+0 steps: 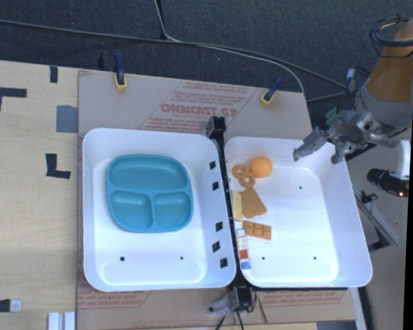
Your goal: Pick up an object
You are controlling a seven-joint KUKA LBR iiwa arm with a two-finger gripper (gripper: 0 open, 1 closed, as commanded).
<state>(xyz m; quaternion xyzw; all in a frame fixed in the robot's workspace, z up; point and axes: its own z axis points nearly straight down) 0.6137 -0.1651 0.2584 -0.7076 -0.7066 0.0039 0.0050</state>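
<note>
The teal divided plate [150, 192] is the largest thing, lying flat in the left bin [91, 258]. It looks like stiff, smooth plastic, and flat on the floor it gives two fingers little to pinch except a raised rim.

In the right bin [353, 272] the small toy foods sit against its left wall, towards the far corner. They look light and rigid. From larger to smaller:
- The tan wedge [253, 205] and the waffle-like orange bar [257, 231] lie flat and thin, so they are likely awkward to grip.
- The orange ball [261, 166] looks the easiest pick: pinch across its middle, though it may roll.
- The pretzel [243, 174] touches the ball.
- A thin wrapper strip [243, 247] lies along the wall; its print is too small to read.

The gripper [321, 147] hovers over the right bin's far right corner with its fingers spread, holding nothing.

Red print on the cardboard [189, 108] under the bins reads "CHEMCAST".
</note>
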